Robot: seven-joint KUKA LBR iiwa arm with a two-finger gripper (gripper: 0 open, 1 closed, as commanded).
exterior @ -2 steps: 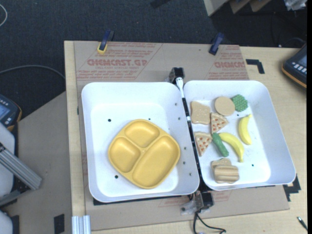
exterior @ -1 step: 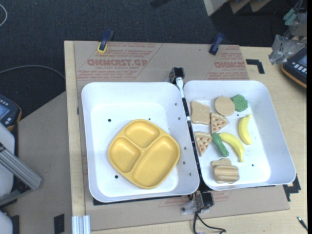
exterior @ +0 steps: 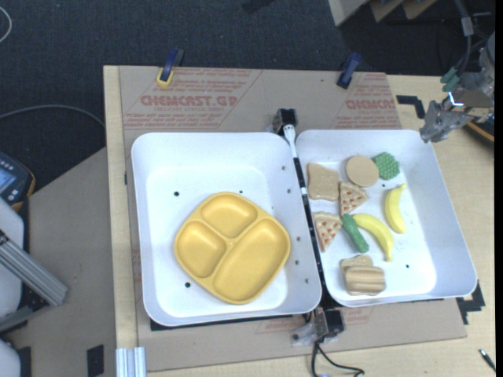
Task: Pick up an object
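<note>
Camera view shows red "CHEMCAST GP" lettering on the board [exterior: 196, 100] under 2 bins. Gripper [exterior: 437, 128] hangs past the right bin's [exterior: 448, 203] far right corner, touching nothing; its grasp state cannot be told. Toy foods, including 2 bananas [exterior: 383, 222], lie in the right bin.

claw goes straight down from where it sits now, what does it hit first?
Probably the upper-right rim of the right bin: the claw hangs just above that corner, off to the side of the toy food. Depth is unclear from this slanted view; it may land just outside on the bench.
</note>
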